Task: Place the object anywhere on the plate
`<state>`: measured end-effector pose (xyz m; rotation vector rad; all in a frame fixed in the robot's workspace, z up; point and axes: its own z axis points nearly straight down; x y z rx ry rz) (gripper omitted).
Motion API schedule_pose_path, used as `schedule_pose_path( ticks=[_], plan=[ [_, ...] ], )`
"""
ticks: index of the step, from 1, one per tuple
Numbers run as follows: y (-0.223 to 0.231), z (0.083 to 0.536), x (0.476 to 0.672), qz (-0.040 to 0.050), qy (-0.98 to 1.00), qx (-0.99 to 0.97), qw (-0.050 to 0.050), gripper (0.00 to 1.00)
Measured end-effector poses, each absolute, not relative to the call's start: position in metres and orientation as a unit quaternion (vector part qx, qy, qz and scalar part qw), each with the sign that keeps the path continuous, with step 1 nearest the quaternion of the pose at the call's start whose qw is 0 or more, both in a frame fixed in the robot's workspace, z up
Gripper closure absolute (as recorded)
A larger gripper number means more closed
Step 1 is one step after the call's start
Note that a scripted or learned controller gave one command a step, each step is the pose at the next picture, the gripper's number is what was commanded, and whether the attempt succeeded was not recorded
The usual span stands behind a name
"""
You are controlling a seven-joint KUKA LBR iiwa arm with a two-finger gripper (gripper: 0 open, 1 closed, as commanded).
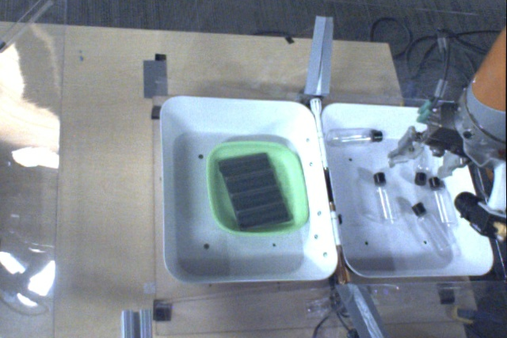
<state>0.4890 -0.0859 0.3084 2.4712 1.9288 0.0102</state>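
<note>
Two white bins side by side on the desk. Left bin: green plate in the middle, dark ribbed block lying on it, tilted a bit.

Right bin: several clear vials with black caps, scattered flat. One near the top rim, one mid-bin, two more toward the right, hard to separate against the white floor. Task object presumably one of these; all sitting in the right bin, well apart from the plate.

Arm in from the right, pincer over the upper right part of the right bin, just above the vials. Fingers look spread, nothing visible between them, so reads as released, no grasp.

Handling, as a guess: vials light, rigid, smooth, probably glass or hard plastic. Round body, so prone to rolling and to squirting out of a flat-pad pinch. Fragile if glass, so moderate force only. Best hold across the body near mid-length, jaws square to the long axis; cap end acceptable but shorter. Transparent walls hard to localise, black caps the only solid cue.

Drop: free plate rim area narrow around the block, landing on top of the block likely; vial may roll on release, low release advisable.
</note>
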Motion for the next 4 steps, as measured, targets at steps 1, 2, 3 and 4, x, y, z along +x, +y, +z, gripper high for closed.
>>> schedule_pose_path(
  ticks=[1,2,3,4],
  plan=[
    [-0.173,0.409,0.489,0.0035,0.543,0.84,0.005,0.0],
    [-0.187,0.42,0.489,0.0025,0.487,0.874,0.004,0.0],
    [-0.196,0.435,0.489,0.0025,0.44,0.898,0.005,0.0],
    [-0.196,0.435,0.489,0.0023,0.379,0.926,0.004,0.0]
  ],
)
